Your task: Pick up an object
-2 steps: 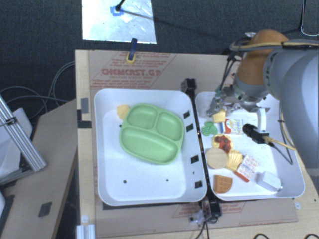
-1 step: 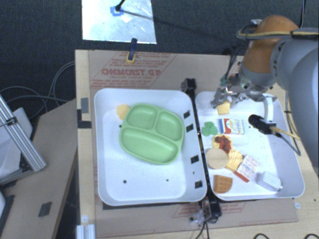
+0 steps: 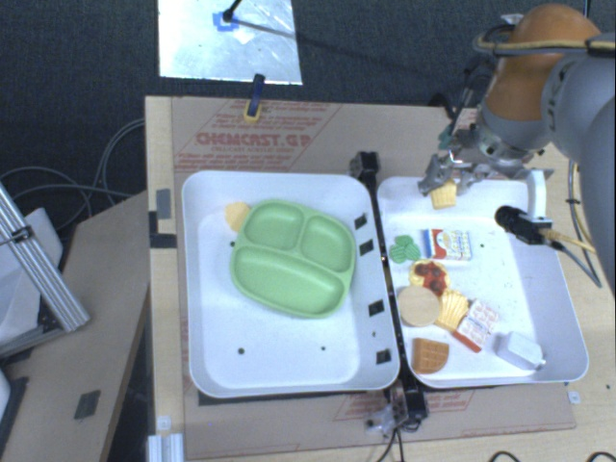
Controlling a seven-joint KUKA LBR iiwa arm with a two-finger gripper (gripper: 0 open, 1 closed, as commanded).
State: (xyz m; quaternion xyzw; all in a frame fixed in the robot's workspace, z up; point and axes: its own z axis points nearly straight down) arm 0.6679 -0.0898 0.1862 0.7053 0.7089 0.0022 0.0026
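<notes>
My gripper (image 3: 445, 183) hangs over the far left corner of the right bin (image 3: 563, 306). A small yellow wedge (image 3: 444, 197) sits between the fingertips, just above the bin floor, and the fingers look shut on it. Several toy food pieces lie further forward in that bin: a green leafy piece (image 3: 404, 250), a white, red and blue carton (image 3: 449, 244), a red-topped piece (image 3: 429, 275), a tan disc (image 3: 418, 306), a red and white packet (image 3: 476, 323), a brown waffle piece (image 3: 430, 355) and a grey block (image 3: 520, 350).
The left bin (image 3: 207, 354) holds a green divided tray (image 3: 292, 256) with a small yellow item (image 3: 237, 216) by its far left corner. A black divider (image 3: 383, 258) runs between the bins. A black fitting (image 3: 520, 223) on a cable sticks out over the right bin's far side.
</notes>
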